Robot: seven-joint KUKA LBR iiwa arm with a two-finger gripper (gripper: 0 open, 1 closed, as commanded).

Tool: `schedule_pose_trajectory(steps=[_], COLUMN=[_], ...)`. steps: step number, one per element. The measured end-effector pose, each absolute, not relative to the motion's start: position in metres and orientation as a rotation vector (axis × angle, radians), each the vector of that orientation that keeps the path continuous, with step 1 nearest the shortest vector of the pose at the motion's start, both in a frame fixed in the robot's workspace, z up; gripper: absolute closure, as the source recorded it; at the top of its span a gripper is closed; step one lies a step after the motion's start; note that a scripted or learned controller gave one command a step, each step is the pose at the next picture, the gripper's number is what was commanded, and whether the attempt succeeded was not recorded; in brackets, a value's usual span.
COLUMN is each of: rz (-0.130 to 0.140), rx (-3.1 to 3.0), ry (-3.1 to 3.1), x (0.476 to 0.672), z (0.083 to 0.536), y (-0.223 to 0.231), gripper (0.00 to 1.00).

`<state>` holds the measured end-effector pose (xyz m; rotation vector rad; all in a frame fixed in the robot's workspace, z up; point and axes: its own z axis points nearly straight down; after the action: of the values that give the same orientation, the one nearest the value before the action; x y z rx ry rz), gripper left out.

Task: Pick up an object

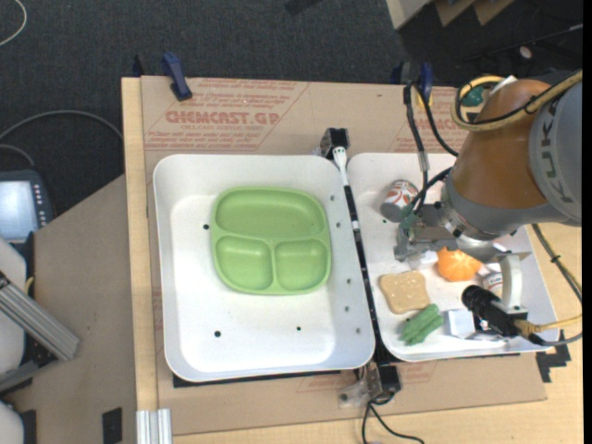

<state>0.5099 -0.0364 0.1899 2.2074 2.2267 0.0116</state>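
Note:
My gripper [406, 244] hangs low over the right bin [370, 178], near its left-middle part. Close under and behind it lies a small round red-and-white object [400, 192]. To the gripper's right, partly under the wrist, is an orange object [458, 265]. A tan toast-like piece [405, 291] lies just in front of the gripper, with a green object [422, 325] at the bin's front edge. Nothing can be seen held by the gripper.
The left bin [185, 276] holds a green divided plate [272, 240]. A small white-and-blue item [457, 322] lies beside the green object. The arm's orange and grey bulk [518, 155] covers the right bin's back right part.

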Motion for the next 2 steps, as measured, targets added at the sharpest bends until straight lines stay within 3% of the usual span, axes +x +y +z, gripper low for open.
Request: schedule_pose_trajectory(steps=[1,2], rz=[0.024,-0.005], rx=[2.204,2.222], ry=[2.224,2.226], x=[0.480,0.479], z=[0.380,0.342], y=[0.019,0.033], gripper=[1.00,1.00])
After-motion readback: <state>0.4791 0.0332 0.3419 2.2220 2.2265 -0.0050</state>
